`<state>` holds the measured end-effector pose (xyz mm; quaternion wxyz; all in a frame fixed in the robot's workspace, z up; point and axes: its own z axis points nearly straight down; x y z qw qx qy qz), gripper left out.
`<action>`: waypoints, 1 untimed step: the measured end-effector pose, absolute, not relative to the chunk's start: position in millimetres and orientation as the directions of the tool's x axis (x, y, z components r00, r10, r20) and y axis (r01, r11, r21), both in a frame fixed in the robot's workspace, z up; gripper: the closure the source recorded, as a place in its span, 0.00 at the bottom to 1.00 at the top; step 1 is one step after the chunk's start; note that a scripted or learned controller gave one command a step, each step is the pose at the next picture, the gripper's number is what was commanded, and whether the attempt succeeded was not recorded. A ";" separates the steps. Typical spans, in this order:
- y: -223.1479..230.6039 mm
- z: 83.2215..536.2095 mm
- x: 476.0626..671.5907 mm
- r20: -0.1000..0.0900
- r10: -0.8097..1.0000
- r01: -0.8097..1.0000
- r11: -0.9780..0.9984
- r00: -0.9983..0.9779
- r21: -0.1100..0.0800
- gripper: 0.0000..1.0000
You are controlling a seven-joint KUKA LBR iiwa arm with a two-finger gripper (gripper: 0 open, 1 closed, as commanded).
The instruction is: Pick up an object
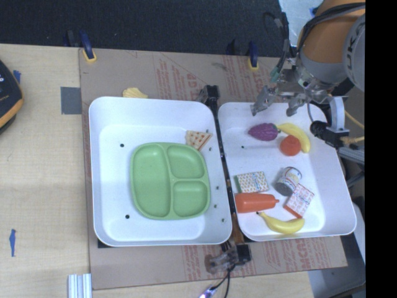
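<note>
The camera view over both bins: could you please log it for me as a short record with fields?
arm: grey arm with orange band, reaching in from the right
gripper: two-finger gripper open, above the far edge of the right bin, holding nothing
left bin: shallow white bin with a green divided plate and a tan cracker
right bin: shallow white bin with a purple grape bunch, two yellow bananas, a red tomato, an orange carrot, a small can
outside bins: a yellow item behind the left bin

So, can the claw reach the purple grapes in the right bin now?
Probably yes. The claw hangs open just above the purple grapes, with nothing lying on top of them; the banana beside them leaves that side free.
</note>
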<state>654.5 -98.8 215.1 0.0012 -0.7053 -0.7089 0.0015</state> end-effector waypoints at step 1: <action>-178.1 106.3 659.1 -0.004 1.000 1.000 0.005 -0.005 0.008 0.00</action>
